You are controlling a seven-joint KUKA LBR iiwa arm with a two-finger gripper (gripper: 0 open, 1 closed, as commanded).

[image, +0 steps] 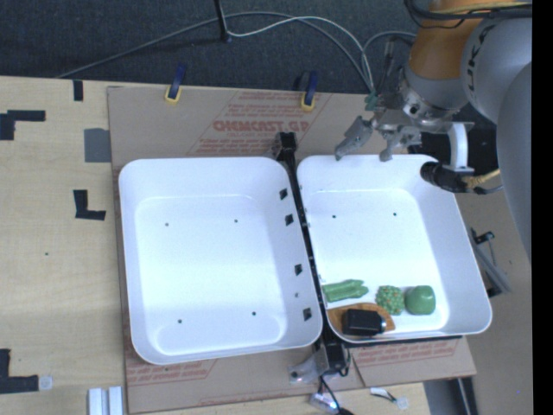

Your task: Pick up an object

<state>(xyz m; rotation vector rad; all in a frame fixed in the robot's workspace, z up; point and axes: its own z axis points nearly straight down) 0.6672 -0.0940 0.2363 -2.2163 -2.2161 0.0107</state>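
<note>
From the camera above the desk, the grey arm with its orange band reaches in at the far right corner, and its two-finger gripper (370,143) hangs over the far rim of the right-hand shallow white bin (449,232) — jaws spread apart, pinching nothing and touching no object.

There are two white bins side by side; the left-hand one (207,258) sits on brown cardboard. Four objects lie bunched at the near edge of the right bin: one long green pod-shaped piece (344,290), one knobbly green broccoli-like piece (390,298), one smooth rounded green piece (420,300) — and one black block (363,322) resting on an orange shape.
</note>
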